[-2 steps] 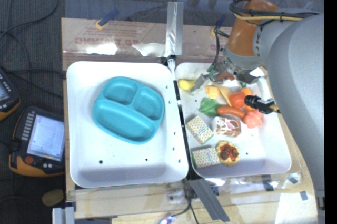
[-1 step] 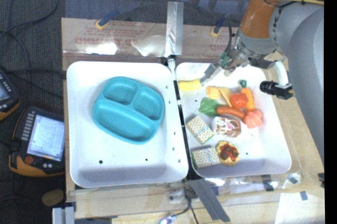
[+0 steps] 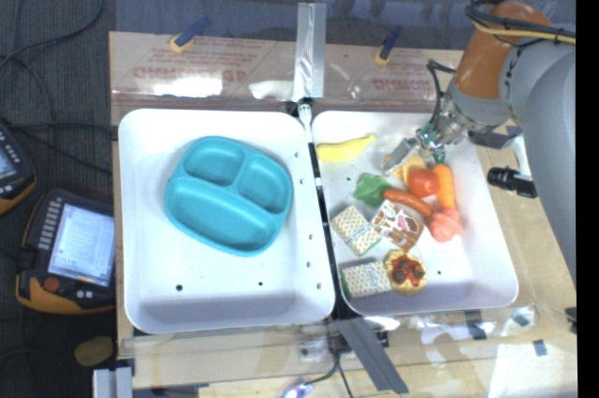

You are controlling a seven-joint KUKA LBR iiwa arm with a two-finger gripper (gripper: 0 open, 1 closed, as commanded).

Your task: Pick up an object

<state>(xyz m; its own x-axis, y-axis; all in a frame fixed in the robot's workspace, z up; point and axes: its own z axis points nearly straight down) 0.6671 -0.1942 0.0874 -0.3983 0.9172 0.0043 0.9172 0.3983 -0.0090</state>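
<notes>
Toy foods (image 3: pixel 402 218) lie just below the end effector (image 3: pixel 432 139), fingers seemingly apart, gripping nothing.

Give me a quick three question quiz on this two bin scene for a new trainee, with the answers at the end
1. True or false: the blue divided plate lies in the left bin.
2. Which item lies nearest the divider at the right bin's top: A banana, B carrot, C tomato?
3. Fill in: the hand hovers over the ___ bin.

Key: 1 true; 2 A; 3 right.
</notes>
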